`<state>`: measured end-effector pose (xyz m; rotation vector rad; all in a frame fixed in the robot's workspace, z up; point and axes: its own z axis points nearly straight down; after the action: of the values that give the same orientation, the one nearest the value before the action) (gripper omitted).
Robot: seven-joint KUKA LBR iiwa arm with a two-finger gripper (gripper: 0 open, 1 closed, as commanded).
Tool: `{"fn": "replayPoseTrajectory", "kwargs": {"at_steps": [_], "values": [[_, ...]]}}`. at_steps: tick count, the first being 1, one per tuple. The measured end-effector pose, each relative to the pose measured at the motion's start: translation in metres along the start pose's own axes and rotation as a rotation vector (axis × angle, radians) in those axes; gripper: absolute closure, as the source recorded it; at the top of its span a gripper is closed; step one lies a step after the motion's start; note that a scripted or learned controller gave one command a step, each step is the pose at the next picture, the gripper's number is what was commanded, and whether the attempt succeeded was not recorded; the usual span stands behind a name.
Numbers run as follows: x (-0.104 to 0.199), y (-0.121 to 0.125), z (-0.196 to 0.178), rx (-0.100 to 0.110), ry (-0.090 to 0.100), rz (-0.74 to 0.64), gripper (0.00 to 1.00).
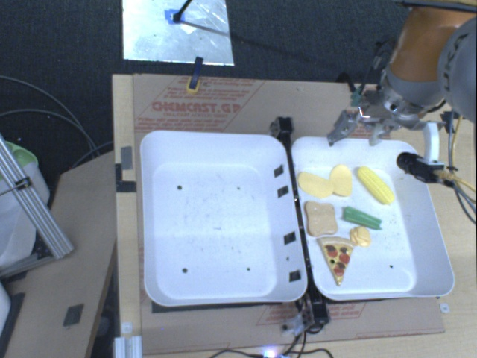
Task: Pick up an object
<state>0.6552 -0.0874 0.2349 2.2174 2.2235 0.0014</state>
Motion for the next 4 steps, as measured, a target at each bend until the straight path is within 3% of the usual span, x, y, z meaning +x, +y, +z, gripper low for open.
{"fn": "replayPoseTrajectory", "kwargs": {"at_steps": [1, 2, 3, 4], "values": [[-0.021, -0.043, 0.126, 0.013, 0.002, 0.004, 0.0], [-0.042, 0.003, 0.15, -0.005, -0.001, -0.001, 0.0], [-0.041, 0.002, 0.138, -0.004, 0.0, -0.002, 1.0], [-0.041, 0.002, 0.139, -0.004, 0.0, -0.002, 0.0]]}}
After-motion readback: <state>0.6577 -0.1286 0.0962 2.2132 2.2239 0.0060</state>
